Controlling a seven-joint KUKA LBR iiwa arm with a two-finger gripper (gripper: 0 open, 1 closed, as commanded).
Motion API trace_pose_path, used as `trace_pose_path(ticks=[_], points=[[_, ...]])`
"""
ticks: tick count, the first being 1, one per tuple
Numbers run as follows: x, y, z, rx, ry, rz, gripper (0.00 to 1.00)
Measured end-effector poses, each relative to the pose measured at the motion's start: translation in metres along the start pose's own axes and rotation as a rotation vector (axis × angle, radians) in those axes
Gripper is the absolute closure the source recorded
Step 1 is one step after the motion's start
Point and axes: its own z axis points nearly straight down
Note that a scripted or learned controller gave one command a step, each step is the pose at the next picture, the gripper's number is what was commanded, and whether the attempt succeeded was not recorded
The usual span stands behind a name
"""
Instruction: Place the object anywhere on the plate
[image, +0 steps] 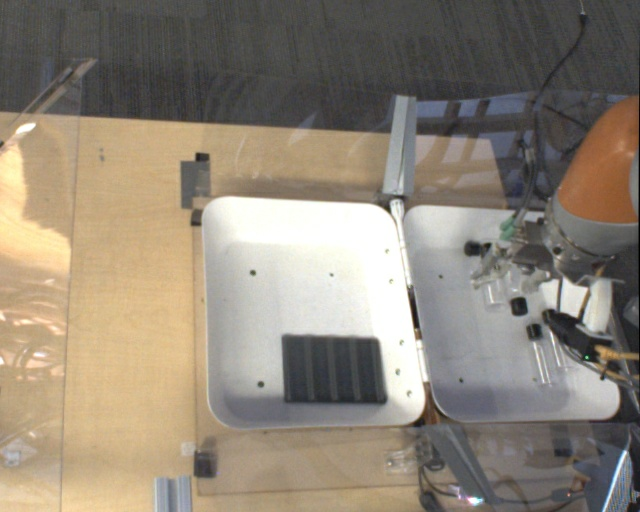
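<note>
A small black piece (518, 305) lies in the right bin (450, 380) just beside the tool (500, 272), well apart from the ribbed dark plate (333, 368) in the left bin (260, 240). It looks light, stiff and easily knocked aside, so a pinch across its middle seems best. Whether the tool is apart or together I cannot tell.

The left bin (300, 250) is white with a few tiny dark dots. In it lies a black plate (333, 368) with stripes running up and down. The right bin (450, 330) is white too, with the same little dots. The bench (120, 300) is light brown wood with thin lines. The arm (605, 170) is orange, with grey under it. The floor (250, 50) is dark grey with fine stripes.
</note>
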Motion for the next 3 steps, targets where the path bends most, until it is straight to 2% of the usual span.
trace_pose_path(ticks=[1, 2, 3], points=[[0.058, 0.074, 0.029, 0.004, 0.0, -0.027, 1.0], [0.124, 0.101, 0.028, 0.004, 0.002, -0.371, 1.0], [0.177, 0.095, 0.028, 0.0, 0.001, -0.371, 1.0]])
